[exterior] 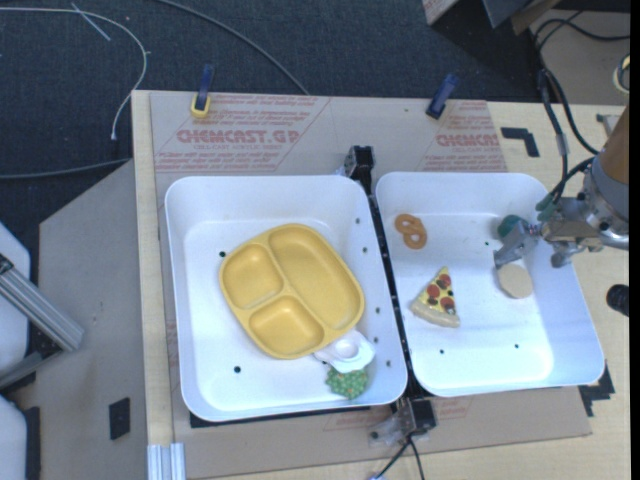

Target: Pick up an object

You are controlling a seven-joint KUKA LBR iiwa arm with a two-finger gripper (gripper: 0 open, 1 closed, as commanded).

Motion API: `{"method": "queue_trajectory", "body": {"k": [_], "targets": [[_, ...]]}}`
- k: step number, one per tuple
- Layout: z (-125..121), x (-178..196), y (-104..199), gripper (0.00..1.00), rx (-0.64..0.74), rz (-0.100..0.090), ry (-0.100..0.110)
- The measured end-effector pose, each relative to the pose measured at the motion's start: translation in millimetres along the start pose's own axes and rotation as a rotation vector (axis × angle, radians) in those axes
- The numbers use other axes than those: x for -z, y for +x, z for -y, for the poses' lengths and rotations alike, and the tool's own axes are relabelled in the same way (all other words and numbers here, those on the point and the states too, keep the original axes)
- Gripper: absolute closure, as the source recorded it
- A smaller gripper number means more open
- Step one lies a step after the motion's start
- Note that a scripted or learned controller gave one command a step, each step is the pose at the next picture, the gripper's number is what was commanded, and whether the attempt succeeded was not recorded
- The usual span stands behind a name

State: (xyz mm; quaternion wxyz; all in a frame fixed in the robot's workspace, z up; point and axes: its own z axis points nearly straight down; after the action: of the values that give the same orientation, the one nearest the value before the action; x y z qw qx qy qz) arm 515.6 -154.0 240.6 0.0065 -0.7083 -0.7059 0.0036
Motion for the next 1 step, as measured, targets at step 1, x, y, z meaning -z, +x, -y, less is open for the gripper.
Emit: {"method": "queue_trajectory", "body": {"k": [1], "targets": [[-2.4,6.3,0.4,0.0,0.004,0.003,-0.013]]}}
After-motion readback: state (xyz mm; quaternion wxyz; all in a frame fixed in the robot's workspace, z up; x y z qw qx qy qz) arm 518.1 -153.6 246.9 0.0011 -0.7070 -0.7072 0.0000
